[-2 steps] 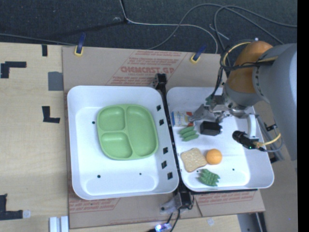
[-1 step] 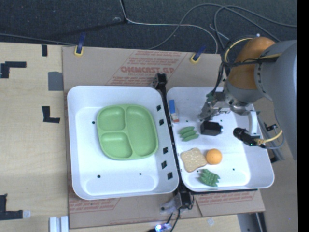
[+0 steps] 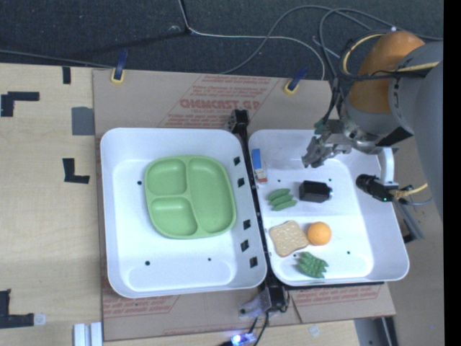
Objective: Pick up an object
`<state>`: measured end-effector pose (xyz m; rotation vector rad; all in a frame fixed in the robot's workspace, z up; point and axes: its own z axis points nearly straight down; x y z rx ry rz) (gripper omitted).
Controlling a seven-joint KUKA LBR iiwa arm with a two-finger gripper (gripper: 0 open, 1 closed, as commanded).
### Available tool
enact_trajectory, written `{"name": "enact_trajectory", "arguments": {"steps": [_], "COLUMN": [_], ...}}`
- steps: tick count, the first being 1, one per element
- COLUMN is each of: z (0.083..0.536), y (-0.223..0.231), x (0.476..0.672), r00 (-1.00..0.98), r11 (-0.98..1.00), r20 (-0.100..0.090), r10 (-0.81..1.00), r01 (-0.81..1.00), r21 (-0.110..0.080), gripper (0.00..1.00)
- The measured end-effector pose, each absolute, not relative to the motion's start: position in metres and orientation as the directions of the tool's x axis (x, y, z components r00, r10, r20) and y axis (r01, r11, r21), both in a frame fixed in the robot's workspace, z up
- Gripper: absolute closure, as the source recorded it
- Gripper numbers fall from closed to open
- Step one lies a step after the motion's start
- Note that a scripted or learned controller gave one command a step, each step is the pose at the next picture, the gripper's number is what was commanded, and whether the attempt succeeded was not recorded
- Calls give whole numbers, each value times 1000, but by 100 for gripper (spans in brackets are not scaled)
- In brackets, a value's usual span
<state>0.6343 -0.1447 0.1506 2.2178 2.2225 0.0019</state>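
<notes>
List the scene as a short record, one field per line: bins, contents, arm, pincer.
left bin: holds a green divided plate, lying flat
right bin: holds a black block, an orange, a toast slice, two green pea pods, and a small blue-and-red item by the left wall
arm: reaches in from the right, over the right bin's far end
pincer: above the bin floor, beyond the black block; nothing seen between its fingers

one fixed cam above bench, looking down at slant; both bins [image 3: 108,193] in frame, arm [image 3: 389,71] from right.
</notes>
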Motion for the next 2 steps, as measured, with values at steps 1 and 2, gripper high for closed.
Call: {"name": "enact_trajectory", "arguments": {"steps": [1, 2], "z": [213, 259], "y": [-146, -146], "x": [634, 635], "r00": [-1, -1], "r11": [1, 1], "r20": [-1, -1], "r10": [1000, 1000], "r01": [1000, 1000], "r21": [3, 3], "gripper": [100, 100]}}
